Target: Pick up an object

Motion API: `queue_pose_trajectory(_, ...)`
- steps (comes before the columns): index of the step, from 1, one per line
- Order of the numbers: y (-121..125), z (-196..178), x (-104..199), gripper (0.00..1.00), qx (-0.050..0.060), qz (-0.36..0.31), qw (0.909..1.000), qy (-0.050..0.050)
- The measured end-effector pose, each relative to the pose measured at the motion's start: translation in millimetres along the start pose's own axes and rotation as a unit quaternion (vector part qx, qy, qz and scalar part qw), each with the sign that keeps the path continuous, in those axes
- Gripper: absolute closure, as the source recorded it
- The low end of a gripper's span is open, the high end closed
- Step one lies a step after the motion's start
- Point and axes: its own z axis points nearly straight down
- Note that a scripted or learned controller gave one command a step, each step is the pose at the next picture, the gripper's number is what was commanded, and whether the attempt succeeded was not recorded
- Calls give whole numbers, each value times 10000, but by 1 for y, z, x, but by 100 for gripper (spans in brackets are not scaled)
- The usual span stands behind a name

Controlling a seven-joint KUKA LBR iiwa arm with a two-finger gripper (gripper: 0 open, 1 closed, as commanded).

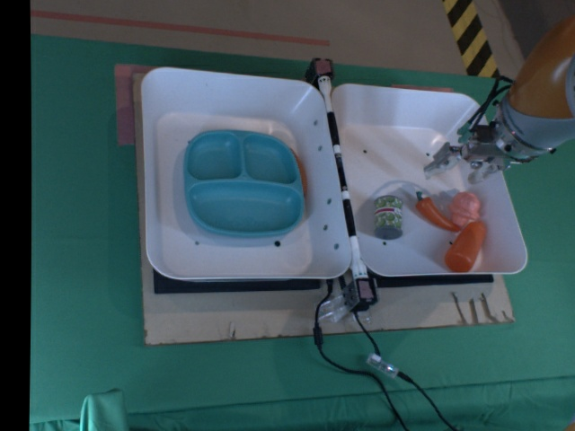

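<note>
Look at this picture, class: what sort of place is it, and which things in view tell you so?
Probably a robotics lab or test cell. A robot arm with a claw reaches over two white bins holding toy items, cables trail across a green mat, and hazard striping marks the floor.

Below my fingers lie an orange plastic carrot [436, 212], a pink round toy [465, 207], an orange oblong bottle [464, 247] and a green-patterned clear cup [389, 215]; far across sits a teal divided plate [243, 184].

Count of things on the bench

Two white bins: the left bin [162, 151] holds one teal divided plate [243, 183]; the right bin [395, 115] holds four items: one patterned cup [389, 215], one carrot [435, 213], one pink ball [464, 207], one orange bottle [464, 246].
</note>
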Motion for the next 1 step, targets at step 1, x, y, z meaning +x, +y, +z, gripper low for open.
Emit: queue_pose_trajectory(1,-38,36,25,0,92,-43,9999,39)
